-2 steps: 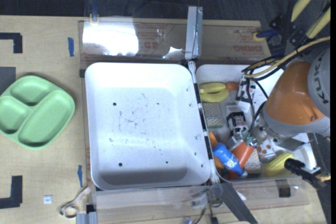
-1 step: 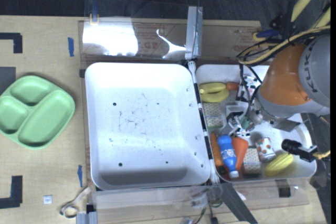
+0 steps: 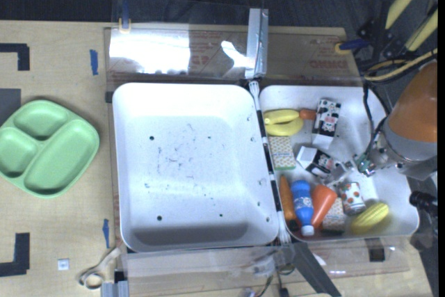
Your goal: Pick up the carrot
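The carrot (image 3: 322, 203) is an orange cone lying at a slant in the right bin (image 3: 396, 186), near its front, thick end up and tip toward the front wall. It rests between a blue bottle (image 3: 302, 204) on its left and a small red-and-white can (image 3: 352, 197) on its right. My gripper (image 3: 363, 164) hangs over the right side of this bin, below the grey wrist and orange band (image 3: 419, 109). It is up and to the right of the carrot, apart from it, with nothing seen in it.
The right bin also holds a banana (image 3: 281, 122), a black-and-white box (image 3: 327, 115), a yellow lemon (image 3: 370, 215), a thin orange stick (image 3: 286, 195) and a tan waffle piece (image 3: 281, 151). The left bin (image 3: 139, 108) lies alongside. A green divided plate (image 3: 46, 147) sits far left.
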Action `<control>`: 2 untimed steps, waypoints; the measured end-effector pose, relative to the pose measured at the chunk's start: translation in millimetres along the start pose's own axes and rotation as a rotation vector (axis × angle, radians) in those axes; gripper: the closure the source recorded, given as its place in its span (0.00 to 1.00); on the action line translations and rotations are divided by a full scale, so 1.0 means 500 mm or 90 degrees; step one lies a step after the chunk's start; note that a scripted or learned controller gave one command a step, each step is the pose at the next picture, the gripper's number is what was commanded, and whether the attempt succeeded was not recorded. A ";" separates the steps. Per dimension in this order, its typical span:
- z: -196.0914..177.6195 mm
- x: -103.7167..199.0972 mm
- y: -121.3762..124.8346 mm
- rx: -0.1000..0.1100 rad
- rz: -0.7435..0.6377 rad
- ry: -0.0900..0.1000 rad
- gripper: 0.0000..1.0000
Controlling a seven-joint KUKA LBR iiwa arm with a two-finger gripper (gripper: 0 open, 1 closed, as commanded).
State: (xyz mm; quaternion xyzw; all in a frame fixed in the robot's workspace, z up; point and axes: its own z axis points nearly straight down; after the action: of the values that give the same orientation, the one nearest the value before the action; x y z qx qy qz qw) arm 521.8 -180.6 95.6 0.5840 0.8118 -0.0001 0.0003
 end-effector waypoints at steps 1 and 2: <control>0.012 -0.099 0.139 -0.005 -0.160 -0.004 0.00; 0.022 -0.026 0.213 0.013 -0.202 0.002 0.00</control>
State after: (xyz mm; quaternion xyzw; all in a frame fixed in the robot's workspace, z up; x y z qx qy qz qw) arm 627.0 -158.9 84.7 0.4485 0.8937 -0.0080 -0.0068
